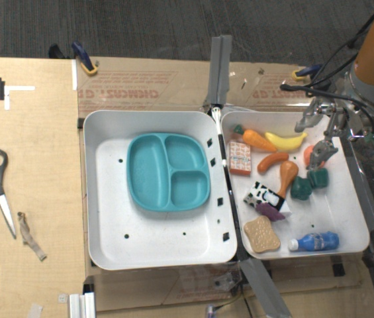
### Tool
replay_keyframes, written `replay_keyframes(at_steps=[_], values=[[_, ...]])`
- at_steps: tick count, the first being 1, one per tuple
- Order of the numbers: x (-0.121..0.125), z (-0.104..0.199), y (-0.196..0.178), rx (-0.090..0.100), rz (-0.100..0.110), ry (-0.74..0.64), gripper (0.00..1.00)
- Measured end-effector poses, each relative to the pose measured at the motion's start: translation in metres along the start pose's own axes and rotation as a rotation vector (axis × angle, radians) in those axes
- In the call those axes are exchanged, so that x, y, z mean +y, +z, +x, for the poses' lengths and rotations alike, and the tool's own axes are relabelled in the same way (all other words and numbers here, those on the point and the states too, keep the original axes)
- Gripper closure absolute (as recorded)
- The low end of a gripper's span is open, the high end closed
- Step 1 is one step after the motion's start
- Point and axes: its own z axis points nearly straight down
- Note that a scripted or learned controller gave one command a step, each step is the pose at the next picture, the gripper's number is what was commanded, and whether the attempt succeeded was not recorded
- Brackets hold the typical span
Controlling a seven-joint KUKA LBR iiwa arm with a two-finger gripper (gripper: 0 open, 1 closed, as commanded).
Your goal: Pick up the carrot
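The carrot [258, 138], orange with a green top, lies in the upper left part of the right bin [352, 197], its green end pointing at the bin's left wall. A yellow banana [286, 140] lies just right of it. My gripper [319, 130] hangs over the bin's upper right corner, right of the banana and well apart from the carrot. Its fingers are spread open and hold nothing.
The right bin also holds an orange sausage [273, 161], a drumstick [286, 173], a red piece [316, 154], green pieces [309, 183], a cracker box [239, 158], a bread slice [261, 236] and a blue bottle [316, 242]. A teal divided plate [169, 171] sits in the left bin [107, 230].
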Motion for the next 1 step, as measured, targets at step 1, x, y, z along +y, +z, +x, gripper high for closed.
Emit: replay_keyframes(at_steps=[1], values=[[-0.0012, -0.0162, 0.1329, 0.001, -0.001, 0.057, 0.0]])
